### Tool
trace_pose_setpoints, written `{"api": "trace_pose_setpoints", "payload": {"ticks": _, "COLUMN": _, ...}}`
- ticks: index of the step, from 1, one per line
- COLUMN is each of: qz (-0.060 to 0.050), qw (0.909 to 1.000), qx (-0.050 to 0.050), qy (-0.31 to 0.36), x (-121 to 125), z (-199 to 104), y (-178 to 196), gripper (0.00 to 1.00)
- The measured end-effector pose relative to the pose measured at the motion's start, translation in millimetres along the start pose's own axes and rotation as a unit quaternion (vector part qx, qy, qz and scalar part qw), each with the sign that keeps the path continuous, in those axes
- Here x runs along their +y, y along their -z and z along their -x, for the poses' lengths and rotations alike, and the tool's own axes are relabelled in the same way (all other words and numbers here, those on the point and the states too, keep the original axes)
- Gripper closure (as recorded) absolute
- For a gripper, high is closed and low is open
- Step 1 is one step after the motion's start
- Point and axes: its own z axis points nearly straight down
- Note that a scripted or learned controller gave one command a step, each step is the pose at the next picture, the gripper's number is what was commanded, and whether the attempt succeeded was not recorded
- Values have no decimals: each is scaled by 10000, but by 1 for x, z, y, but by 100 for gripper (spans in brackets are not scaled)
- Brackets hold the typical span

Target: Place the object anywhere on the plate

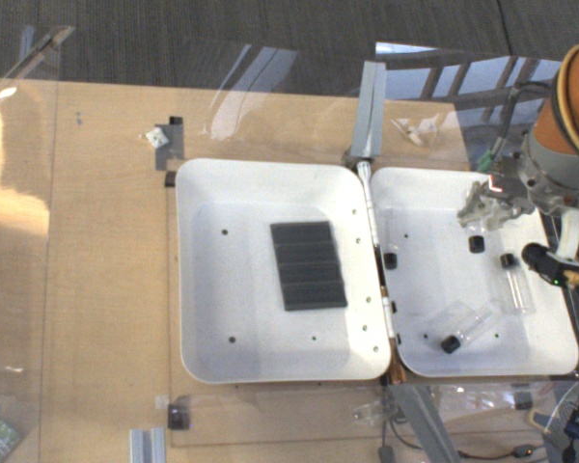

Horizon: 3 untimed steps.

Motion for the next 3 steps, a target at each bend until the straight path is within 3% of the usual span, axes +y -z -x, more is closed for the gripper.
{"api": "trace_pose_setpoints", "payload": {"ticks": 1, "qz": 48, "qw": 9983, "qx": -26, "qy": 583, "x": 10, "z": -51, "y": -114, "gripper": 100}}
{"api": "trace_pose_setpoints", "payload": {"ticks": 2, "qz": -6, "qw": 9969, "qx": 2, "qy": 783, "x": 62, "z": -119, "y": -31, "gripper": 100}}
{"api": "trace_pose_setpoints", "payload": {"ticks": 3, "qz": -8, "qw": 9957, "qx": 9, "qy": 928, "x": 29, "z": -195, "y": -31, "gripper": 100}}
